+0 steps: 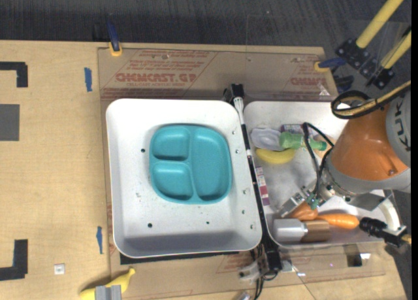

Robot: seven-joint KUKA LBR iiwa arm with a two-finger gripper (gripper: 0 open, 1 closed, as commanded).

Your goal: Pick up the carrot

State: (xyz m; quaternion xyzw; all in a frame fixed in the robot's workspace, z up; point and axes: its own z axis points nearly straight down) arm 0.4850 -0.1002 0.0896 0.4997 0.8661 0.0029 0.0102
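Observation:
The orange carrot [334, 219] lies near the front edge of the right bin [287, 184], with its thin end pointing right. A second orange piece [302, 212] sits just to its left; I cannot tell whether it belongs to the same carrot. My gripper [311, 199] hangs low over the bin, right above the carrot's left part, below the arm's orange band [362, 151]. The wrist hides the gripper's tips and whether it touches the carrot.
A yellow banana [277, 156], a green item [295, 140] and a pale crumpled item [264, 137] lie at the back of the right bin. A silver-and-brown tool [302, 230] rests at the front edge. A teal divided plate [191, 163] sits in the left bin [124, 181].

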